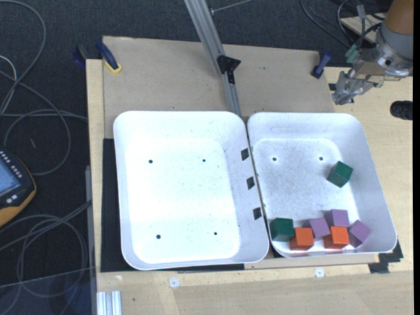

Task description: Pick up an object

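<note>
Small cubes lie in the right bin (367, 151). One green cube (340, 174) sits alone near the bin's right wall. Along the front edge are a second green cube (282, 228), two orange cubes (302, 237) (338, 236) and three purple cubes (320, 226) (339, 218) (359, 231), packed close together. My gripper (344, 96) hangs above the bench past the right bin's far right corner, well away from every cube. I see nothing held between its fingers.
The left bin (131, 176) stands beside the right one, with black clips (249, 182) along the shared edge. A slanted metal pole (210, 41) crosses the bench behind the bins. Blue clamps (108, 56) (321, 63) grip the board's far edge.
</note>
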{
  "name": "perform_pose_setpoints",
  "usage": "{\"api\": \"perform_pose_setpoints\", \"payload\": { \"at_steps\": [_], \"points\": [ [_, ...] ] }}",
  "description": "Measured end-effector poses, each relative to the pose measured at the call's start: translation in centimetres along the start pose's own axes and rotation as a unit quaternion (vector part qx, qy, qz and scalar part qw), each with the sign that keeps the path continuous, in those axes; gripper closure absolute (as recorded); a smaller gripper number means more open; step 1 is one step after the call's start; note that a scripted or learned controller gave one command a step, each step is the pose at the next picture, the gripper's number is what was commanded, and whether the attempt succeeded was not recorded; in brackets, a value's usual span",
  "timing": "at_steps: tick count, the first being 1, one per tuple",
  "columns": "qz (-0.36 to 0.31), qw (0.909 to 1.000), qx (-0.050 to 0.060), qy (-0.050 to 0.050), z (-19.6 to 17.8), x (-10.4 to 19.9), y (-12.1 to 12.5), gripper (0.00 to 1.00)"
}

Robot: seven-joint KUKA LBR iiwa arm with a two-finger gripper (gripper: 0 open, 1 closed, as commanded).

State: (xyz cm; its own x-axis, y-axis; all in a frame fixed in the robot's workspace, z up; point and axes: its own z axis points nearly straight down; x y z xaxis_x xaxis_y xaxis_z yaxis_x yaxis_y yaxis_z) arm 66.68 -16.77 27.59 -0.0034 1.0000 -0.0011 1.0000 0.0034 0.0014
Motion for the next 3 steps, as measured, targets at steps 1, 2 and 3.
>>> {"api": "perform_pose_setpoints", "payload": {
  "at_steps": [1,2,3],
  "points": [
    [0.003,1.0,0.004,0.001,6.8,-3.9,0.1,1.0],
    [0.002,1.0,0.006,0.002,17.7,-4.9,-1.2,1.0],
    [0.002,1.0,0.002,0.001,17.6,-4.9,-2.2,1.0]
  ]
}}
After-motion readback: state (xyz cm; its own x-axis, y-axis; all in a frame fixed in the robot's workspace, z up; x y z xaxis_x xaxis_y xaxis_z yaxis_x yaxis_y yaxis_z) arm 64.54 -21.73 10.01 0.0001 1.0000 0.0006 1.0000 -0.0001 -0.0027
